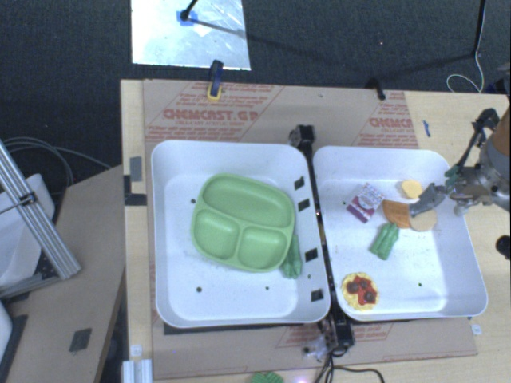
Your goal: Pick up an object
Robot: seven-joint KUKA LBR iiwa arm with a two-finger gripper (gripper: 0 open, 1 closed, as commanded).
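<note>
The claw (pixel 427 202) reaches in low over the right bin (pixel 457 294) from its right side, its tip on or just above a tan, rounded piece (pixel 423 220) that lies touching an orange-brown wedge (pixel 395 212) — whether the tip is spread or pinched I cannot tell at this slant, and nothing shows clearly gripped. Those two look like small toy foods: light, probably stiff plastic or foam, smooth enough to skid across the white floor if nudged sideways, so a pinch across the narrow width from straight above would suit best. Just beyond sits a small yellow piece (pixel 410 188), and nearer the middle a purple-and-white packet (pixel 365 202), thin and likely crinkly, hard to get under. A green pod-shaped toy (pixel 384 241) lies below them, long and narrow — an easy target across its waist. A flat pizza disc (pixel 360 290) rests near the front corner, too flat for an easy grip. In the left bin (pixel 172 294) a green divided tray (pixel 242 223) lies tilted.
</note>
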